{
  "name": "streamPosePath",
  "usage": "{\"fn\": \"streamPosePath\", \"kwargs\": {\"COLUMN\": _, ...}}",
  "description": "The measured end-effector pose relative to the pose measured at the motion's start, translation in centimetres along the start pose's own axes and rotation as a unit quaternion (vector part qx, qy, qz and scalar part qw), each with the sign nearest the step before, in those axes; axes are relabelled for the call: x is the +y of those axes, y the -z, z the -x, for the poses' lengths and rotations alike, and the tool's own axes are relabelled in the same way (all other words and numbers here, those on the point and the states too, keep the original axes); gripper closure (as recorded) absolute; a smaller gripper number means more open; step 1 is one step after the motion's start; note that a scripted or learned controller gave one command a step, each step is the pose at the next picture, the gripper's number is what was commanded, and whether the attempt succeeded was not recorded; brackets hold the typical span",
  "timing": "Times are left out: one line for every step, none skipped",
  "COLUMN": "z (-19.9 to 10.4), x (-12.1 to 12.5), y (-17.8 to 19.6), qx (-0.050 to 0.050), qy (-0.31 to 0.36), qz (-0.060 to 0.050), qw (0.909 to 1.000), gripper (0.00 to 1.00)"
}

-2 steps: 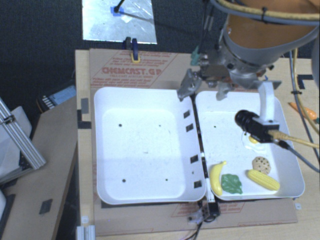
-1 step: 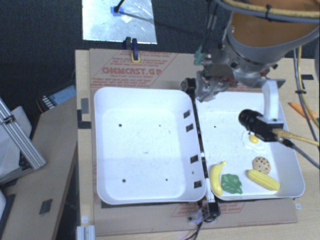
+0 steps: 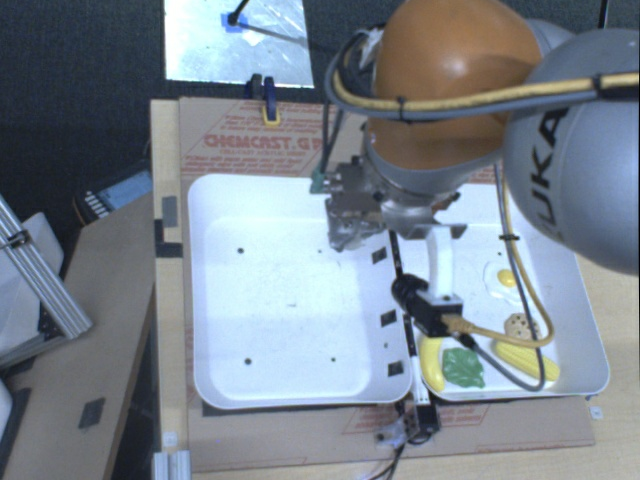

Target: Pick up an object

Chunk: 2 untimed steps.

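Note:
My gripper (image 3: pixel 347 230) hangs over the right part of the left white bin (image 3: pixel 225 298), near the wall between the two bins. Nothing shows under it on the bin floor. The right bin (image 3: pixel 580 313) holds the objects, all at its near end. A green piece (image 3: pixel 463 368) lies on a yellow object (image 3: pixel 434 363) at the front left corner. A yellow banana-like piece (image 3: pixel 522 354) lies to its right. Behind that sit a small brown spotted object (image 3: pixel 517 324) and a white piece with a yellow centre (image 3: pixel 505 279). The arm hides the far part of the right bin.
The bins rest on a cardboard sheet (image 3: pixel 250 140) with red print. A yellow and blue clamp (image 3: pixel 268 98) grips the sheet's far edge. A metal rail (image 3: pixel 35 273) slants at the far left, beyond the bench.

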State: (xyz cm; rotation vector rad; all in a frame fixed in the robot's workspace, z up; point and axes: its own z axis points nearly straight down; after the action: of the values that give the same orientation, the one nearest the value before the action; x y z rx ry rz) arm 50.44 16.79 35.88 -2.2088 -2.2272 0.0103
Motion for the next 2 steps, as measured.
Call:
{"fn": "streamPosePath", "kwargs": {"z": -0.6, "x": 3.3, "y": -6.3, "qx": 0.0, "qy": -0.004, "qz": 0.003, "qw": 1.0, "gripper": 1.0}}
{"fn": "streamPosePath", "kwargs": {"z": -6.9, "x": 8.1, "y": -11.7, "qx": 0.001, "qy": 0.0, "qz": 0.004, "qw": 1.0, "gripper": 1.0}}
